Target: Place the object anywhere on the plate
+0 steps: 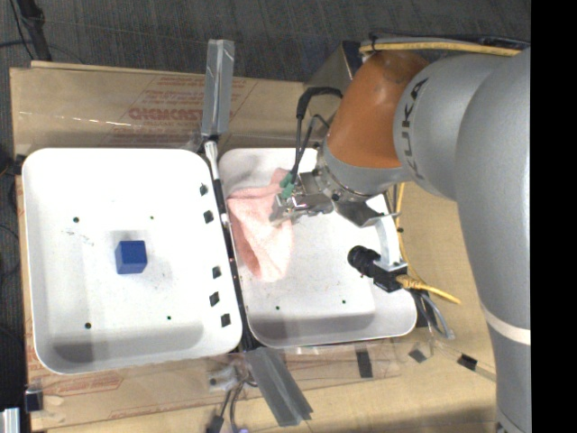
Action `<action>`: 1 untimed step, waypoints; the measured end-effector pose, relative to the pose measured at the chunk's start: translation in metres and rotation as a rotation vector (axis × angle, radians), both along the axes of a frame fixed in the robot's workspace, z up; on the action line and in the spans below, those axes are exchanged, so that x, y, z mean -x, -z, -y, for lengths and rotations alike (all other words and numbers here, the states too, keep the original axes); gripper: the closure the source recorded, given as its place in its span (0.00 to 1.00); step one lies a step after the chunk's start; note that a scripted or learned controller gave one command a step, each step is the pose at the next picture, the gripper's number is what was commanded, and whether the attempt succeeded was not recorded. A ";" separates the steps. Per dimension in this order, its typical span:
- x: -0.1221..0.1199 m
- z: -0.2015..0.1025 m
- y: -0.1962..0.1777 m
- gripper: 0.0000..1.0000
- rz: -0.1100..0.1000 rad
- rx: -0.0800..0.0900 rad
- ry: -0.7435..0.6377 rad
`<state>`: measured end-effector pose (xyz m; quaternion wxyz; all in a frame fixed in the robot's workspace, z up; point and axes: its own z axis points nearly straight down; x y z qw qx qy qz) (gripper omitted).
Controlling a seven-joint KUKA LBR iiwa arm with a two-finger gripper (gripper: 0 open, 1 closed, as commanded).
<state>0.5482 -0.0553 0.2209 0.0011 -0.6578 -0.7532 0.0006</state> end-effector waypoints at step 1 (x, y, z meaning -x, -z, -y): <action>-0.001 -0.001 -0.010 1.00 0.001 0.001 -0.008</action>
